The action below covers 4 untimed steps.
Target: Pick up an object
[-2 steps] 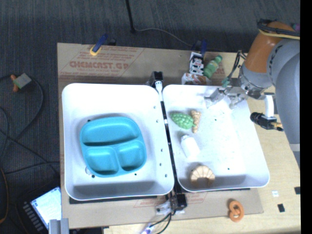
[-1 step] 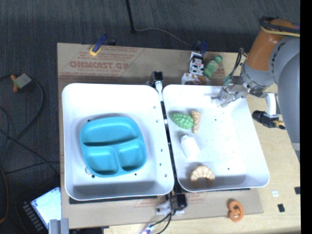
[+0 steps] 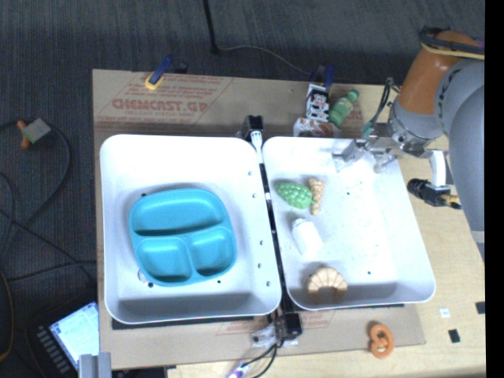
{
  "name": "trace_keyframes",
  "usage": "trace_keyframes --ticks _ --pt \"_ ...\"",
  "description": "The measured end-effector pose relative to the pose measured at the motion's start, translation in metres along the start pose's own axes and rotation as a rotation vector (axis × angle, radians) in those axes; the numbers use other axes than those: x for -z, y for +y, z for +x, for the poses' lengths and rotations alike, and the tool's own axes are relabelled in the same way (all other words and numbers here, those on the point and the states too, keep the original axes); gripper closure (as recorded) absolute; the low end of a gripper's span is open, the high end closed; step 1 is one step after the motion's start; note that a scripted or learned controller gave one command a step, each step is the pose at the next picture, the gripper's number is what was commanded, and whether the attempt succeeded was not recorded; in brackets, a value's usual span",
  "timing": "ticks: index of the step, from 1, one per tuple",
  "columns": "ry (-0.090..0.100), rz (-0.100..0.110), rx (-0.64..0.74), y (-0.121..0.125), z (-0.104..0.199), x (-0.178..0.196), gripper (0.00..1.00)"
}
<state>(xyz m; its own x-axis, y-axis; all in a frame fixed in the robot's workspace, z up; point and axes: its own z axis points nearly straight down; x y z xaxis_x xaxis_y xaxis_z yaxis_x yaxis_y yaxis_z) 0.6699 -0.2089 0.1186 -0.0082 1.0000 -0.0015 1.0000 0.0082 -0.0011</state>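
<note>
Grapes (image 3: pixel 293 194), a small green plastic-looking bunch, lie in the upper left part of the right bin (image 3: pixel 394 235), touching a tan piece of toy food (image 3: pixel 316 194) on their right side. Just below sits a white cylinder (image 3: pixel 306 235), and near the bin's lower edge a tan shell-shaped pastry (image 3: pixel 326 281). All of these look light, stiff and rather smooth, so I judge they could squirt out of a shallow pinch; the bunch's knobbly sides should offer the best hold across its narrow width. The gripper (image 3: pixel 361 154) hovers over the bin's upper edge, right of centre in the frame, well apart from the grapes; whether its fingers are spread or closed I cannot tell. A blue divided tray (image 3: pixel 183 235) fills the left bin (image 3: pixel 118 172).
</note>
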Motion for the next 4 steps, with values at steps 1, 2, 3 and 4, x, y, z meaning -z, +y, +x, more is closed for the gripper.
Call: trace_keyframes --ticks 1,2,3,4 --pt "0.001 0.001 -0.009 -0.084 0.021 -0.005 0.0" --pt "0.002 0.001 -0.008 -0.16 0.042 0.005 0.0" --pt "0.003 0.001 -0.008 -0.186 0.086 0.006 0.0" --pt "0.001 -0.005 -0.008 -0.122 0.108 -0.031 0.0"
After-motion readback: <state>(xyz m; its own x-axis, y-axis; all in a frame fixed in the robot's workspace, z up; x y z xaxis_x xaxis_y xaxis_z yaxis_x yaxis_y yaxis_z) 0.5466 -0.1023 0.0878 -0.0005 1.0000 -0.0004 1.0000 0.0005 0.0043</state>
